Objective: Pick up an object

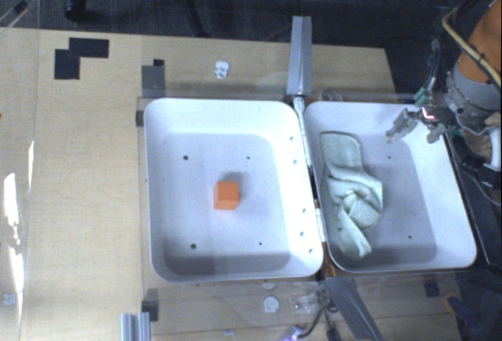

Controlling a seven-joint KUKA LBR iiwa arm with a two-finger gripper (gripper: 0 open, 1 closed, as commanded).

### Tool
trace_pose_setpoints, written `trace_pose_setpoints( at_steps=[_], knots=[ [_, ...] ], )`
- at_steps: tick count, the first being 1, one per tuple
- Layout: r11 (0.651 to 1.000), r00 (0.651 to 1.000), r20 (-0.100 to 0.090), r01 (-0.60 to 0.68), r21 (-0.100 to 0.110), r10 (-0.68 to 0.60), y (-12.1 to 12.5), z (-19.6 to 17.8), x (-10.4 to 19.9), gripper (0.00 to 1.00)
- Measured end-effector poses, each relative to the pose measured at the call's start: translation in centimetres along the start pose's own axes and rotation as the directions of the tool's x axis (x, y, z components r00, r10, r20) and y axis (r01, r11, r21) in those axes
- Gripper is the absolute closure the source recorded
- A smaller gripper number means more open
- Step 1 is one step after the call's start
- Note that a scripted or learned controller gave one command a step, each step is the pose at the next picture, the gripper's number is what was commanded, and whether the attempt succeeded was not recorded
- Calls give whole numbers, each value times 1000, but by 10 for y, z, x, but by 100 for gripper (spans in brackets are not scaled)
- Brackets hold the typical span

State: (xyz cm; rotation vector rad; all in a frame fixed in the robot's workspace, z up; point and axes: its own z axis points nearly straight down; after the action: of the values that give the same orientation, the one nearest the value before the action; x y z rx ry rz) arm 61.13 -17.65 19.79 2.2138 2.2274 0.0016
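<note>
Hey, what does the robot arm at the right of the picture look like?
A grey arm with an orange band above the wrist and black cables alongside. It ends in a small metallic two-finger pincer, with a tiny reddish light behind it.

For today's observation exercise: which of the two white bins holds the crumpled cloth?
The right bin, nearest the tool, holds the pale cloth. The left bin holds an orange cube.

Wooden bench [86, 198] (two white bins [165, 175] atop)
</note>
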Motion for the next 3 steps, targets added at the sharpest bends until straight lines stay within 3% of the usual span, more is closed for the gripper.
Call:
trace_pose_setpoints(
  at_steps=[1, 2, 3],
  knots=[
    [999, 999, -3, 42, 2, -42, 53, 108, -25, 0],
    [999, 999, 3, 49, -7, -49, 56, 95, -25, 100],
    [965, 965, 0, -260, -1, 260, 31, 87, -1, 100]
  ],
)
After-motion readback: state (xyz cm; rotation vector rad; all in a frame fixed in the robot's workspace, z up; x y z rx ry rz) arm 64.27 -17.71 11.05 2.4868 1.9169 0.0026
